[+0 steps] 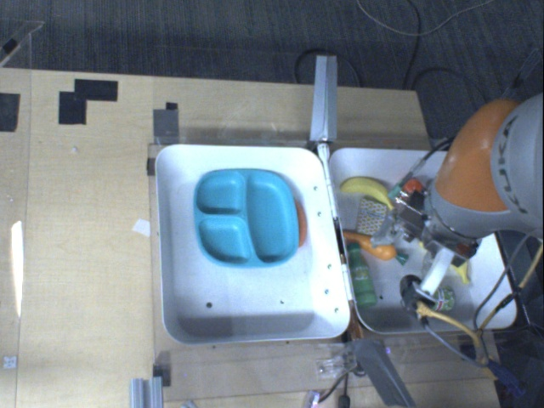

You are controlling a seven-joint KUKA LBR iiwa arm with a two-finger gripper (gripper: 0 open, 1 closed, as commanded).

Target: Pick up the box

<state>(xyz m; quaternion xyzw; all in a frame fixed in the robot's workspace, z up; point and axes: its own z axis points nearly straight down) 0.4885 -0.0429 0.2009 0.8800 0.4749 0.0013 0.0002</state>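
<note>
**Arm over the right bin, box hard to pick out**

Wooden bench [76, 228] is carrying both white bins from my overhead camera. I am seeing the left bin [183, 313] holding a blue divided tray [246, 215]. I am watching the arm [493, 172] reaching into the right bin [387, 317], its gripper [399, 219] sitting among a banana [364, 186], a green bottle [361, 279] and an orange item [374, 246]. Possibly the box is the grey speckled object [370, 217] just beside the gripper. Whether anything is clamped, I cannot tell.
</note>
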